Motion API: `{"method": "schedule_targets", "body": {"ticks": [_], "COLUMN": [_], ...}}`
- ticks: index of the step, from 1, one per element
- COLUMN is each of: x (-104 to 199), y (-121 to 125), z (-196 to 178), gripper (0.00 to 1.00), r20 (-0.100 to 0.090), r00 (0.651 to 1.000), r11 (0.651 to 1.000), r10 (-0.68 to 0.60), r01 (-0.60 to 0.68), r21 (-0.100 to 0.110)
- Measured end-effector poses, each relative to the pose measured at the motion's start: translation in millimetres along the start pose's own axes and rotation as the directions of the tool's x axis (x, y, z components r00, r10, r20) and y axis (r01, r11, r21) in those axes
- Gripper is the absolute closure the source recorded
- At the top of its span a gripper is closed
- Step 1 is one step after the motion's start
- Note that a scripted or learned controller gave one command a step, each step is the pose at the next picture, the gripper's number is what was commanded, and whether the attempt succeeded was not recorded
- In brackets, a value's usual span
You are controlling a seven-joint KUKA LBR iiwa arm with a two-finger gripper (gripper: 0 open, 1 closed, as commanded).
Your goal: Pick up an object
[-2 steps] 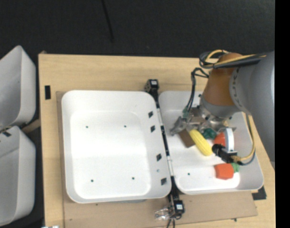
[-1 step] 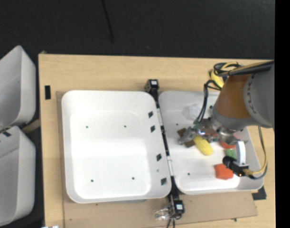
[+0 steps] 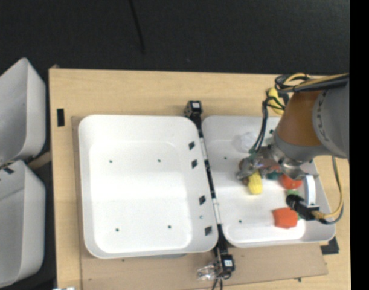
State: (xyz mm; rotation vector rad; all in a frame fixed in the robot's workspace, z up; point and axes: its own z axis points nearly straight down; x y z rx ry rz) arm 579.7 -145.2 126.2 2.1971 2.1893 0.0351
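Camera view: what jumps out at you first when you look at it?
The big grey arm with its orange band leans in over the right bin. Under it lie bright things: a yellow object near the gripper and an orange block closer to the front. The left bin is plain white.

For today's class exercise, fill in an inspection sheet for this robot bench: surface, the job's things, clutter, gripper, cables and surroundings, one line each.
Surface: wooden bench with a left bin and a right bin side by side.
Job's things: yellow object near the middle of the right bin; orange block toward its near right corner; a small red item beside the arm, partly hidden.
Clutter: nothing seen.
Gripper: gripper low in the right bin, just above the yellow object; too blurred to tell if it grips anything.
Cables: yellow and black cables looped over the arm; more by the orange block.
Surroundings: dark floor; white containers left of the bench.
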Motion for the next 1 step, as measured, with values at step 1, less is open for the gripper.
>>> {"method": "schedule_targets", "body": {"ticks": [1], "x": [89.3], "y": [43.2], "z": [-123.5], "gripper": [1.00], "r20": [-0.014], "r00": [1.000], "r11": [1.000], "r10": [-0.016], "r01": [0.016], "r21": [0.023]}}
